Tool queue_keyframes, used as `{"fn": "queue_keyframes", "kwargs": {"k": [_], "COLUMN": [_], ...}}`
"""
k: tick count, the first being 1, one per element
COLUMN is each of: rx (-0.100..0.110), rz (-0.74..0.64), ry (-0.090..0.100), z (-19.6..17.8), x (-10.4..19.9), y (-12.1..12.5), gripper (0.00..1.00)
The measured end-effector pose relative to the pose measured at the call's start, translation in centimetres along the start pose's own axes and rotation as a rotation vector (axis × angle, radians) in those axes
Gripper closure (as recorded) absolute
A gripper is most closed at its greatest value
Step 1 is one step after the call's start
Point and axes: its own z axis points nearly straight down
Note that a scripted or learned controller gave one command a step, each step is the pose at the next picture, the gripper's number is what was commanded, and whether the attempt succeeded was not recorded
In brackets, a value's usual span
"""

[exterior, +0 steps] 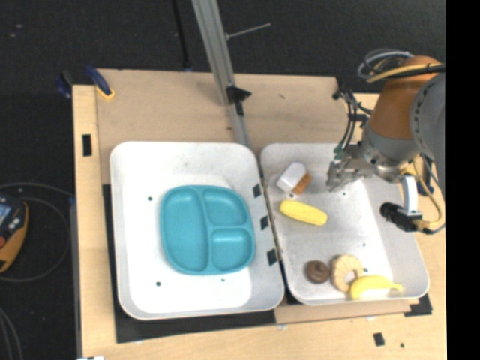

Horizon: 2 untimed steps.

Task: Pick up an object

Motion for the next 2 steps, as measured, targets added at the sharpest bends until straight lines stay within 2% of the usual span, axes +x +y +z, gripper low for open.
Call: {"fn": "queue_keyframes", "kwargs": {"k": [2], "rx": [-0.003], "rz": [-0.005], "ry": [0.000], "z": [-11.7], "x": [0.3], "y": [0.0], "gripper": [1.00]}}
